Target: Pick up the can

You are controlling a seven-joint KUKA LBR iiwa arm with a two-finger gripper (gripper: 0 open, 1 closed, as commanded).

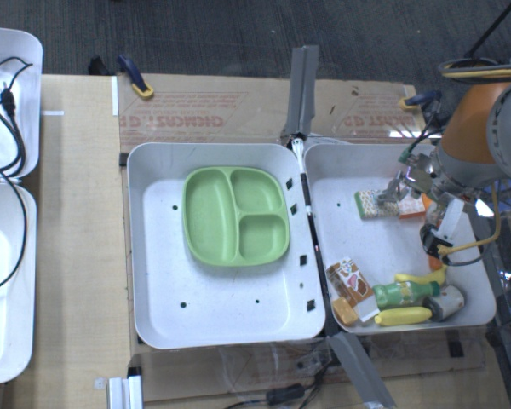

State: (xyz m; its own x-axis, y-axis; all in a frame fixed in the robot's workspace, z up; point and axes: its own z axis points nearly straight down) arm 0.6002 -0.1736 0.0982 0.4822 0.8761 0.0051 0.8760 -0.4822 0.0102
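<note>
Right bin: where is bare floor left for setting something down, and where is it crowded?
In the right bin, bare floor runs down the middle, between the patterned packet and the carton. The front right corner is crowded: green bottle, bananas and can lie packed together. The pincer hovers by the packet.

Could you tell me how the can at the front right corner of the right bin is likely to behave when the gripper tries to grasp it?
The can lies on its side, so a nudge would probably roll it. The green bottle and yellow banana crowd one end, which may block a clean grasp. Its smooth-looking grey side could slip. The gripper is farther back.
</note>
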